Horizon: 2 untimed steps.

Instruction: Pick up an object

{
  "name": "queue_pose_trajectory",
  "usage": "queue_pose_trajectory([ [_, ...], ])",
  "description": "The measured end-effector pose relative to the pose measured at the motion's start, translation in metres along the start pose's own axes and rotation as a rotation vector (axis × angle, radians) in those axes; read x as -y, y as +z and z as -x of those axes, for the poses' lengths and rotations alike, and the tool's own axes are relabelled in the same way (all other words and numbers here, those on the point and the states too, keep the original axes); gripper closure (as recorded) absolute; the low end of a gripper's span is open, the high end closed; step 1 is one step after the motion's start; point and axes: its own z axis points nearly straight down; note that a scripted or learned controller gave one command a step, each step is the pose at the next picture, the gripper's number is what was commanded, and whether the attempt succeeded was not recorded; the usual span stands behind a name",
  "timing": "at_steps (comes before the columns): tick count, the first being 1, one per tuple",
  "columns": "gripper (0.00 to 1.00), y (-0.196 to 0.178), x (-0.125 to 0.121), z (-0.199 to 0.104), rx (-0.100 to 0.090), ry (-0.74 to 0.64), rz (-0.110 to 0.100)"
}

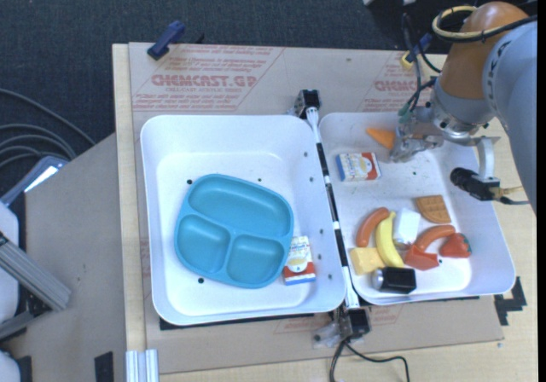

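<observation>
Two-finger metal gripper [408,147]: low in right shallow white bin [486,274], beside orange wedge-shaped piece [381,137]; grip state cannot be told. Left shallow white bin [162,227]: blue plastic compartment tray [232,229].

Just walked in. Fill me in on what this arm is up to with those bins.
The grey arm reaches in from the right, and its gripper is down in the right bin next to an orange wedge near the back wall. Whether it grips anything can't be told. The banana, sausages and small carton lie loose in that bin. The left bin holds a blue divided tray.
</observation>
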Motion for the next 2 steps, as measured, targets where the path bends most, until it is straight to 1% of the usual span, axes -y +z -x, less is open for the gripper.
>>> queue_pose_trajectory([
  [1,0.00,-0.0001,-0.0002,-0.0003,0.000,0.000,0.000],
  [2,0.00,0.0074,0.0082,0.0093,-0.001,-0.001,0.016],
])
